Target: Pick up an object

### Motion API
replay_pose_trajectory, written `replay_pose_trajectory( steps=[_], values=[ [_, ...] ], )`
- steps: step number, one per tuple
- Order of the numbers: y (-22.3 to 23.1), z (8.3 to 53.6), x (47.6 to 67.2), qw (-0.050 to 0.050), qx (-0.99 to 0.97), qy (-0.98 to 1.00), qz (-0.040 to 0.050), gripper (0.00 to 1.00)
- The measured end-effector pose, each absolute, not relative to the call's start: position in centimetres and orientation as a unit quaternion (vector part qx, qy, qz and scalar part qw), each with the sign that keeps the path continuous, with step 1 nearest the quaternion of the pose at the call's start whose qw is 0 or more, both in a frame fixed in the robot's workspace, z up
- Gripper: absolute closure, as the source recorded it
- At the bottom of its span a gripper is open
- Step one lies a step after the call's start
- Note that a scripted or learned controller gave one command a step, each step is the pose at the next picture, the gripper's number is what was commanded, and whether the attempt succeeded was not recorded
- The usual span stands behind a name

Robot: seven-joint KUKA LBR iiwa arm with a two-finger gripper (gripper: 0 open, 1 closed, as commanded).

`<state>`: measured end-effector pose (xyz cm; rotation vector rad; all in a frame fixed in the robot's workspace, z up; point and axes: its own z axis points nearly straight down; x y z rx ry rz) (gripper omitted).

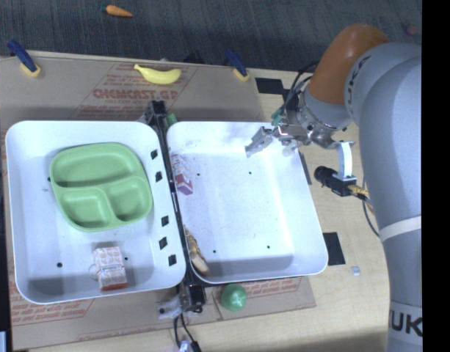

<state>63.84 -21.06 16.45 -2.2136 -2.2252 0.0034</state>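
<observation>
My gripper (267, 139) hangs over the far right part of the right bin (283, 218), with nothing visibly in it. A small red and white packet (182, 174) lies against that bin's left wall. A tan object (196, 256) rests in its near left corner. In the left bin (23, 218) sits a green divided tray (100, 185), and a small red and white carton (109, 267) stands nearer the front.
A yellow banana (158, 72) lies on the cardboard behind the bins. A green ball (233, 296) sits on the cardboard in front of the right bin. An orange carrot (119, 10) lies on the dark floor. Blue clamps (23, 59) hold the cardboard's back edge.
</observation>
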Motion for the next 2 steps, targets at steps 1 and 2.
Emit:
replay_pose_trajectory(
  steps=[1, 2],
  values=[
    [-21.0, 9.1, 64.8, 0.002, -0.704, -0.71, 0.0012, 0.0],
    [-18.3, 14.1, 65.7, 0.0, -0.705, -0.709, -0.0005, 0.0]
  ],
)
